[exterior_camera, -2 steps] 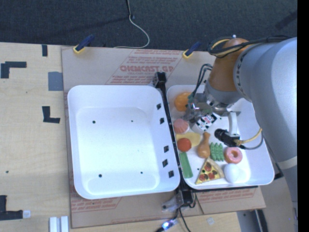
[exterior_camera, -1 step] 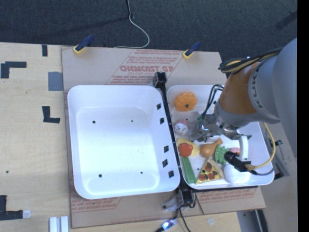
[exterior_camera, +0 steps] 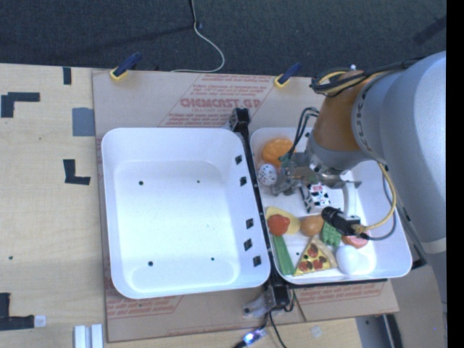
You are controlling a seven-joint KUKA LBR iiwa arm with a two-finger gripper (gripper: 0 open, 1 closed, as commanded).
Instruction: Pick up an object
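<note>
The gripper [exterior_camera: 288,180] is low in the right bin [exterior_camera: 384,267], its fingers' state impossible to tell, beside the white dice [exterior_camera: 267,173], just below the orange [exterior_camera: 276,151].

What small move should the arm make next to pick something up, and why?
Probably lower the gripper a little onto the white dotted ball beside it. The gripper hangs low in the right bin, close to the ball and the orange fruit, and nothing shows held.
</note>
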